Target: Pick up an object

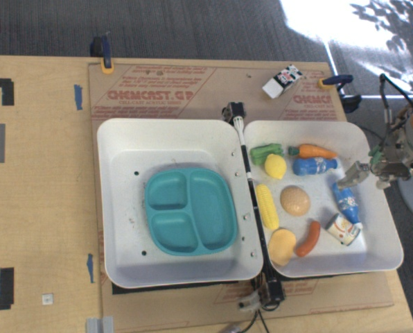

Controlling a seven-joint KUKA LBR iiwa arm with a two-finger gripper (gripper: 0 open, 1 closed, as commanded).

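My gripper [350,176] reaches in at the right rim of the right bin [373,255], just above a blue bottle [346,204] lying near that rim. Nothing shows as held. The bin also holds a second blue bottle [314,166], a carrot [316,151], a green pepper [265,151], a lemon [276,166], a corn cob [265,207], a tan ball [294,200], an orange fruit [283,245], a red sausage [308,238] and a small white carton [344,229].
The left bin [116,186] holds a teal divided plate [190,210]. A black-and-white toy carton [281,82] lies on the board behind the bins. Clamps [104,49] grip the board's back edge. The arm's wrist [395,161] hangs over the right rim.
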